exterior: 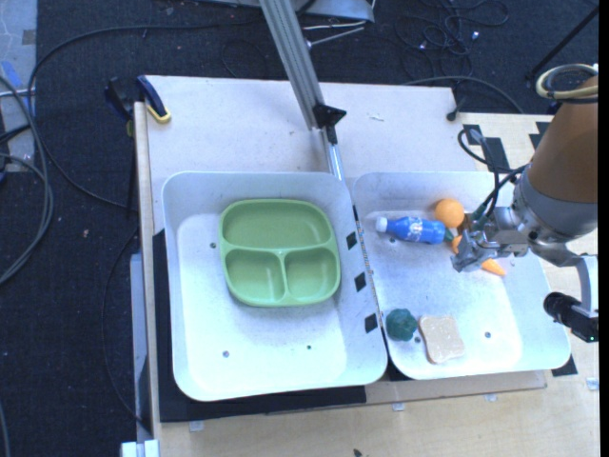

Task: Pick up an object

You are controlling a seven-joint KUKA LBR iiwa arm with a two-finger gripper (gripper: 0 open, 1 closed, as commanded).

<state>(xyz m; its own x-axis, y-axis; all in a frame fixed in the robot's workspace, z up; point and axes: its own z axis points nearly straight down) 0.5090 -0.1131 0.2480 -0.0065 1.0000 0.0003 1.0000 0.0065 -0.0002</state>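
Orange shows just beside the fingers (468, 258): a small orange piece (493, 268) touching their right side, an orange ball (449, 211) just above. Whether they grip anything, I cannot tell. A blue bottle (415, 228) lies left; green lump (402, 325) and tan sponge (442, 338) sit below, in the right bin (533, 350).

Single fixed camera, mounted high above the tabletop (247, 112), looking down at a slant. Both white bins fall within frame: left bin (190, 350) near centre, right bin (514, 341) beside it. Dark floor (67, 255) surrounds the tabletop at moderate distance.
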